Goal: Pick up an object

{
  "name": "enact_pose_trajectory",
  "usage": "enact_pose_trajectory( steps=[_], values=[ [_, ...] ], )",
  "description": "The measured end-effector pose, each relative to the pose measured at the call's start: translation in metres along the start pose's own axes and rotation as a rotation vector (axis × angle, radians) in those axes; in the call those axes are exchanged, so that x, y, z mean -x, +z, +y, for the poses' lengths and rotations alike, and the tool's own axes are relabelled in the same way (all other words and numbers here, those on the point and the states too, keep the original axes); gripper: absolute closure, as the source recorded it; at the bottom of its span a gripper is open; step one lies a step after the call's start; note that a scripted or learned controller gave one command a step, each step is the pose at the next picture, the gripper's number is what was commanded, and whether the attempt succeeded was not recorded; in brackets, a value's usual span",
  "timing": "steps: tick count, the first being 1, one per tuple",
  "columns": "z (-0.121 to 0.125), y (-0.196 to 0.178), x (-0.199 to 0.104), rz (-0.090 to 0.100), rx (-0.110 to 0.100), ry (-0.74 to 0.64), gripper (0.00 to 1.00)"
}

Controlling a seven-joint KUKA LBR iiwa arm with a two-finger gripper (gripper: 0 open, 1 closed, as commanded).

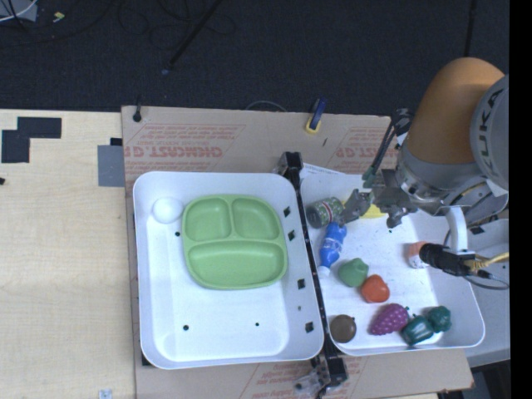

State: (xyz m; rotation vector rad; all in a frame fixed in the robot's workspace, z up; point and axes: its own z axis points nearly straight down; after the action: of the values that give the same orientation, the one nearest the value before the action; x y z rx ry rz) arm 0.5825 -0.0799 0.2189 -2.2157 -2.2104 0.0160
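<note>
From the camera view, the bench carries two white bins side by side. The left bin [158, 322] bears a green divided plate [234, 241] lying flat toward its far edge, with a small white ball [166, 209] just beside the plate at the far left corner; nothing there seems to be the aim of this reach. The right bin [465, 327] is where the pickable things lie, and they are scattered loosely, which leaves room for fingers to come down between most of them. A metal can [324, 212] lies on its side near the far left corner of that bin, with a blue bottle [332, 243] just below it along the left edge, the two close enough to hinder a clean grasp on either. A green pepper [353, 271] and a red tomato [375, 288] sit touching near the middle. Along the near edge lie a brown round piece [342, 328], purple grapes [388, 318] and a dark green vegetable [426, 324], and a white-and-orange item [414, 255] lies toward the right edge. The gripper [376, 202] hangs over the far part of the right bin, just right of the can, and nothing sits between its fingers; whether they are spread or pressed together I cannot tell. Judging by its place, the can looks the likeliest target, though the grasp is not yet made.
</note>
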Motion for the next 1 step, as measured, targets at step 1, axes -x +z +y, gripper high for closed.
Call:
enact_pose_trajectory(
  steps=[1],
  values=[
    [0.0024, -0.0080, -0.0001, 0.000, 0.013, -0.002, 0.00]
  ],
)
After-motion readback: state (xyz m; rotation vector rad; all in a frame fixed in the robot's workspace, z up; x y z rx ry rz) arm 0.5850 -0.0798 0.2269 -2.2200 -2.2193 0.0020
